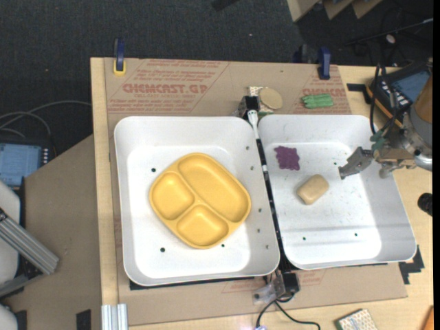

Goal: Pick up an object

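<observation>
From above, the claw [370,163] hangs over the right side of the right bin [385,243] with its fingers spread wide and nothing between them. A tan lump [312,189] lies near the bin's middle, left of the claw, with a purple piece [287,158] just beyond it. A yellow divided tray [199,199] sits in the left bin [137,150].

Tan lump [313,189] beside purple scrap [287,158]

One fixed camera looks down at a slant from well above the bench [172,81], taking in both bins.
</observation>
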Action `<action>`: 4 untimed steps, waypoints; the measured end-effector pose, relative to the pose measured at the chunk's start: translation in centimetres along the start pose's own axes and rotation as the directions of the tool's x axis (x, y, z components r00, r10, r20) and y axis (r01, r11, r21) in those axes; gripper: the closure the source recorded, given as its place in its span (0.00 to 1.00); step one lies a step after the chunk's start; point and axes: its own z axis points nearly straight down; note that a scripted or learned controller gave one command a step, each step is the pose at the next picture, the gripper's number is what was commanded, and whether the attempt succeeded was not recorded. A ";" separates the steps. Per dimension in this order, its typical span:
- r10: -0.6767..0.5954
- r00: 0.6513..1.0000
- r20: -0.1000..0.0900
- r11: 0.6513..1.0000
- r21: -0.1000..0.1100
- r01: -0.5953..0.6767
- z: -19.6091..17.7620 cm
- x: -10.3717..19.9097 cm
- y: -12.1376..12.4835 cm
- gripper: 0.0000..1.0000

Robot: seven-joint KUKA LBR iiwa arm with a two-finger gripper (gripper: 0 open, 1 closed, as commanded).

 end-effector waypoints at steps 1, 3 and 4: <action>-0.004 1.000 -0.003 1.000 0.006 0.004 9.0 3.2 5.8 0.00; -0.001 1.000 0.001 1.000 -0.005 0.001 16.1 5.5 12.5 0.00; -0.001 1.000 0.002 1.000 -0.005 0.001 15.1 5.4 12.4 1.00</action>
